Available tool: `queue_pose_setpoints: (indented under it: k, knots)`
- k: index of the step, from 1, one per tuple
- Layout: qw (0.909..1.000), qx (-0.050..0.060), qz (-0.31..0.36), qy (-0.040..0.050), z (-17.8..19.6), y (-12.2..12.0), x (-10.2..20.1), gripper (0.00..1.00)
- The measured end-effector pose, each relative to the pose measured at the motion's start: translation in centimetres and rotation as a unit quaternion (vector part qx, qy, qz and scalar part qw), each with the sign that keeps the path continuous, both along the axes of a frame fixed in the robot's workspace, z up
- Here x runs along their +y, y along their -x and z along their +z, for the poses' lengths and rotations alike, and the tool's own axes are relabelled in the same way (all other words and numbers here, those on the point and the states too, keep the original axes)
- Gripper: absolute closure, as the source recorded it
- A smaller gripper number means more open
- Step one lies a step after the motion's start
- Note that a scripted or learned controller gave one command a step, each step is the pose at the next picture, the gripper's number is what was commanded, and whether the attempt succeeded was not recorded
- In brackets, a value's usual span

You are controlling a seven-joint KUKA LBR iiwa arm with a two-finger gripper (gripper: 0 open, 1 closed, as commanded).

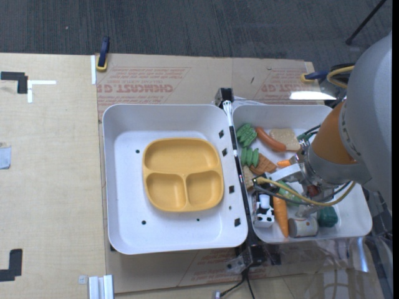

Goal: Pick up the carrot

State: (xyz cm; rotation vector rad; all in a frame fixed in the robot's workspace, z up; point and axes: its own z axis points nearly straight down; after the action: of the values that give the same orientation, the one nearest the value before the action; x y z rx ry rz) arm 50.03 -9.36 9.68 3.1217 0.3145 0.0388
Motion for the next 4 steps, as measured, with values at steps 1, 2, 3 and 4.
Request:
queue_pose_setpoints:
  k: [1,2,3,4]
  knots:
    - [1.0,0.009,0.001,-0.0014,0.5,0.4,-0.2,1.0]
    - [1.0,0.005,0.002,-0.0006,0.8,0.1,-0.2,0.0]
    - [0.9999,0.016,0.003,-0.0018,-0.6,-2.5,-0.2,0.0]
    - [0.9998,-0.008,0.02,0.0041,0.3,0.9,0.1,0.0]
